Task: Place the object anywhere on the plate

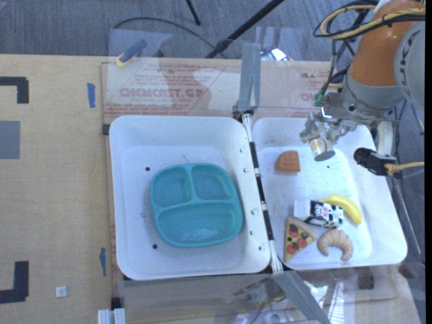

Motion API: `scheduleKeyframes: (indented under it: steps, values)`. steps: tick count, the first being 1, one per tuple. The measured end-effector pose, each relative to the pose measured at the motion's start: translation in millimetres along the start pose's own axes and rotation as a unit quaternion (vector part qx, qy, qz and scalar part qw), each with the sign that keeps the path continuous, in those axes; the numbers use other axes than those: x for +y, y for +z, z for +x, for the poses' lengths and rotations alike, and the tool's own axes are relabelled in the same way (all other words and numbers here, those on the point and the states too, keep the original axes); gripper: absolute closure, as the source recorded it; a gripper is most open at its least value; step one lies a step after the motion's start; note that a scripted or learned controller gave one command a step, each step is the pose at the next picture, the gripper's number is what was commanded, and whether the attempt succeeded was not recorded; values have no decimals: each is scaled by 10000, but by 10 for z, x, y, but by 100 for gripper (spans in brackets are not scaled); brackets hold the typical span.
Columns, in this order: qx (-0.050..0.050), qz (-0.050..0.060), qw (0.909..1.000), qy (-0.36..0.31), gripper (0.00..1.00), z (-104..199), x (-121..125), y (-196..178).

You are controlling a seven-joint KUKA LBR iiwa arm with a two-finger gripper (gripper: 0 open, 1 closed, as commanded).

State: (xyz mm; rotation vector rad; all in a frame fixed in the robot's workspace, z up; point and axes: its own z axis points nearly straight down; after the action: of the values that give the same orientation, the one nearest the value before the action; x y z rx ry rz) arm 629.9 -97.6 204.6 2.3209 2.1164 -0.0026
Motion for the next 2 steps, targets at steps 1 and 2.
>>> scheduleKeyframes:
  steps: [1,2]
  values:
    - [15,10,9915,-1305,100,413,-1148,205]
    - [5,-21,9744,-2249,100,1374,-941,-62]
